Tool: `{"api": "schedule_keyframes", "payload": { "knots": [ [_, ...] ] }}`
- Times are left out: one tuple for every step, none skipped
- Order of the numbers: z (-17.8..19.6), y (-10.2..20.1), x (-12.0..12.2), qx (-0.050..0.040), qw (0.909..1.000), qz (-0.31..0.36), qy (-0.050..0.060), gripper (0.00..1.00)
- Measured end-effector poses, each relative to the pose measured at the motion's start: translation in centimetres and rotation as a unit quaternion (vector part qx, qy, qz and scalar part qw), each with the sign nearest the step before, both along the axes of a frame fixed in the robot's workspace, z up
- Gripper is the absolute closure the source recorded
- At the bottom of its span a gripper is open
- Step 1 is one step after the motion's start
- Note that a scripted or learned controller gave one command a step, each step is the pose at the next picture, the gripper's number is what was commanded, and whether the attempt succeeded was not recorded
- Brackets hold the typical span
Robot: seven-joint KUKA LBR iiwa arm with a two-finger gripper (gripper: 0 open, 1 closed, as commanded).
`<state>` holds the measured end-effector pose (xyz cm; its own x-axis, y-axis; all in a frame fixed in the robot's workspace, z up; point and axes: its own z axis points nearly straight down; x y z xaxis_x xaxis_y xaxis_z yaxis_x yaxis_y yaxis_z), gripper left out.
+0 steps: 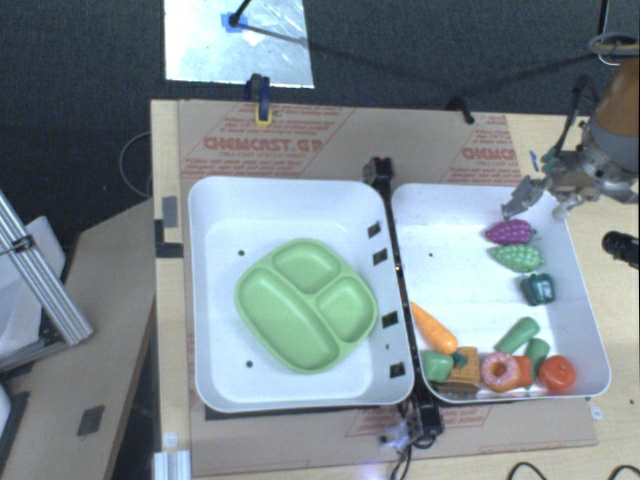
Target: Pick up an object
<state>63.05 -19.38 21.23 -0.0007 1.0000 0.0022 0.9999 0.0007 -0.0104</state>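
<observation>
Open, empty two-finger gripper (545,200) hovers at one o'clock over the right white bin (455,268). Just below lies a purple plastic grape bunch (509,232), likely light, rigid, bumpy; pinch across its middle.

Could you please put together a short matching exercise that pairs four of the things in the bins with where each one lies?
Things:
1. green divided plate
2. purple grapes
3. carrot
4. tomato

Places:
A. near corner of the right bin, beside the donut
B. far part of the right bin, just below the gripper
C. middle of the left bin
D. right bin, along the divider between the bins

Pairs: 1-C, 2-B, 3-D, 4-A
</observation>
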Motion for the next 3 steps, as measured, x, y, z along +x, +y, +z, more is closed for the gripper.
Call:
{"api": "schedule_keyframes", "payload": {
  "knots": [
    [0.8,0.1,0.3,-0.0013,1.0000,0.001,-0.006,0.00],
    [-5.4,0.1,0.5,-0.0009,1.0000,0.001,-0.004,0.00],
    [-10.0,0.0,-0.3,-0.0011,1.0000,0.000,-0.005,0.00]
  ]
}}
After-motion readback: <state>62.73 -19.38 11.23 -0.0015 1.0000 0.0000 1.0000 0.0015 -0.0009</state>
